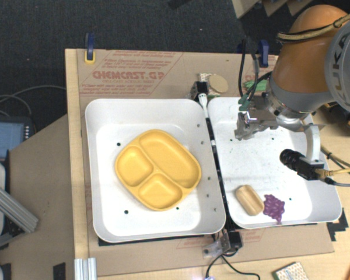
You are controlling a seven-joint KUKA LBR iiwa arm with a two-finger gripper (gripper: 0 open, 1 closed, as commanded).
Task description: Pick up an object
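Note:
A tan bread roll (249, 199) lies near the front of the right bin (245, 165). A purple bunch of grapes (273, 207) sits just to its right, touching or nearly touching it. My gripper (243, 129) hangs over the back left part of the right bin, well behind both objects, with nothing seen between its fingers. The grey and orange arm (306, 57) reaches in from the upper right.
A yellow divided plate (157, 169) with three compartments lies in the middle of the left bin (105, 133). A black cylindrical part (297, 163) with cables juts over the right bin's right side. Both bins rest on a cardboard sheet (134, 72).

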